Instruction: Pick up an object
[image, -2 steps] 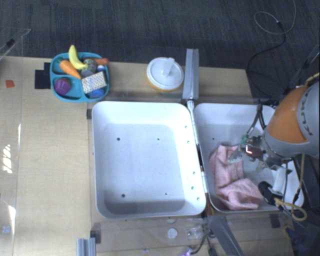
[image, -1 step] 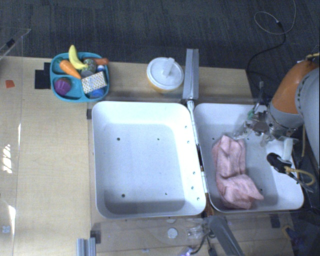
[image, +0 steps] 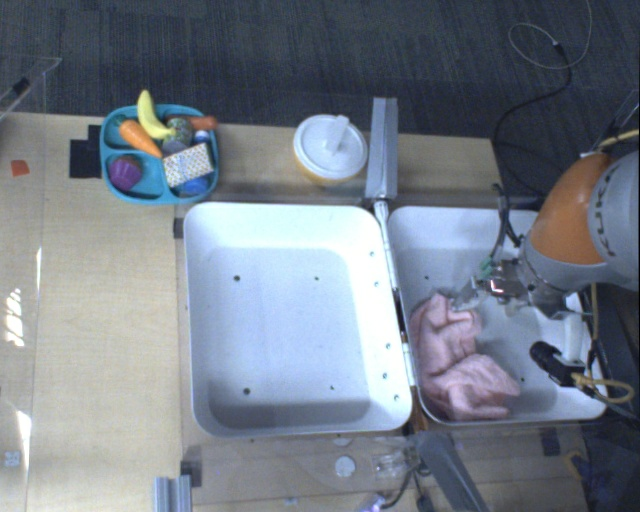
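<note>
- A crumpled pink cloth (image: 458, 357) lies in the right bin (image: 440, 236), against its left wall.
- The gripper (image: 478, 290) hangs just above the cloth's upper edge; whether it is open or closed, I cannot tell.
- The left bin (image: 285, 320) sits alongside.
- A blue toy tray (image: 158, 151) and a white lidded cup (image: 330, 148) stand beyond.

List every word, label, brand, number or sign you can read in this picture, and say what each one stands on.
None can be read.
The small orange tag on the bench: too small to show any text.
The patterned packet in the blue tray: print too blurred to read.
The white lid: no lettering visible.
</note>
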